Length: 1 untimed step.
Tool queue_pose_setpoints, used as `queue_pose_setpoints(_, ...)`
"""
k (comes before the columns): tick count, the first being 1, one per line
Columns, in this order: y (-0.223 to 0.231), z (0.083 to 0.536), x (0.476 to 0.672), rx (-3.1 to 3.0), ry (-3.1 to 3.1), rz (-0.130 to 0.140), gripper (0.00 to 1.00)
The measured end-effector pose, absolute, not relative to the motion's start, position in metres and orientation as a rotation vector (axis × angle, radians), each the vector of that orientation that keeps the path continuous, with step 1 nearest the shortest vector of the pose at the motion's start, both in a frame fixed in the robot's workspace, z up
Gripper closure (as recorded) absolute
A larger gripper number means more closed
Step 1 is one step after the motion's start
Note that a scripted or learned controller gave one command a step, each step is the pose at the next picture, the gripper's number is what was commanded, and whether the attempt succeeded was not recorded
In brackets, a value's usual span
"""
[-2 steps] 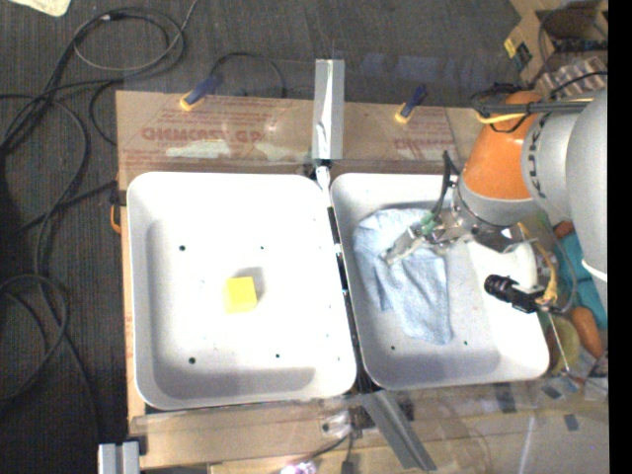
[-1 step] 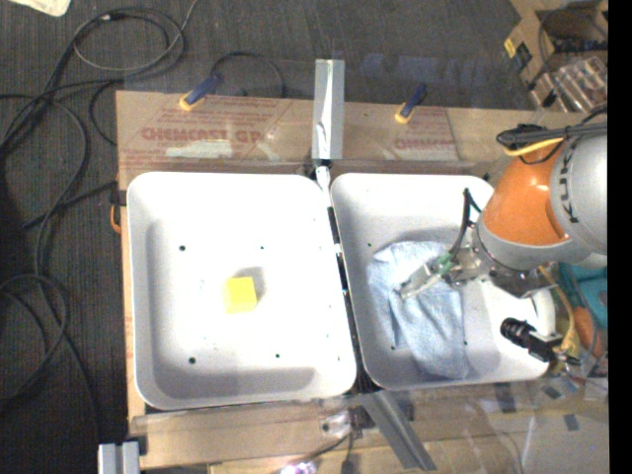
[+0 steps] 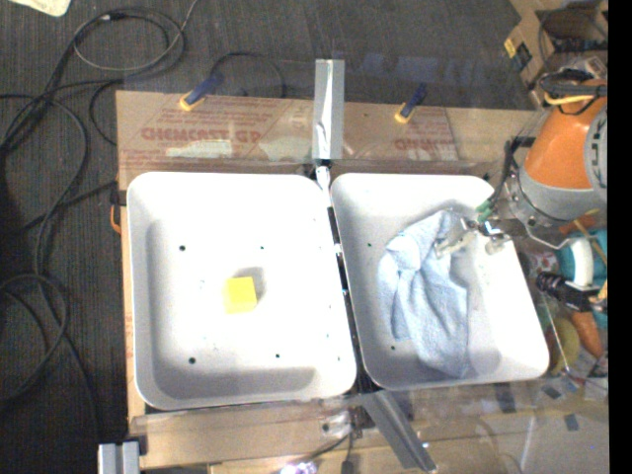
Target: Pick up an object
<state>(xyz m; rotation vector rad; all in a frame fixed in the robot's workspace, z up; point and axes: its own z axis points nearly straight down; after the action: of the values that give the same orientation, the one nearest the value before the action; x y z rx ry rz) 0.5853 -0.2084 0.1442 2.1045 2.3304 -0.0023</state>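
Note:
A light blue cloth (image 3: 430, 299) lies crumpled in the right bin (image 3: 513, 363), covering most of its floor. A small yellow block (image 3: 241, 294) sits alone near the middle of the left bin (image 3: 158, 255). My gripper (image 3: 468, 241) reaches in from the right and hangs over the cloth's upper right corner, close to the fabric. It is open, and I see nothing held between its tips. The orange band of the wrist (image 3: 558, 156) is just outside the right bin's far right corner.
A metal post (image 3: 328, 117) stands behind the seam between the bins. Two clamps (image 3: 202, 92) hold the cardboard backing. Cables (image 3: 59, 146) run on the floor at left, and cluttered tools (image 3: 578, 304) lie right of the bench.

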Motion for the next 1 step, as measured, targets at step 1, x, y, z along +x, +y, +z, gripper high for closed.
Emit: queue_pose_setpoints(1,-0.2155,0.0943,0.6534,2.038,2.388,0.007,0.0)
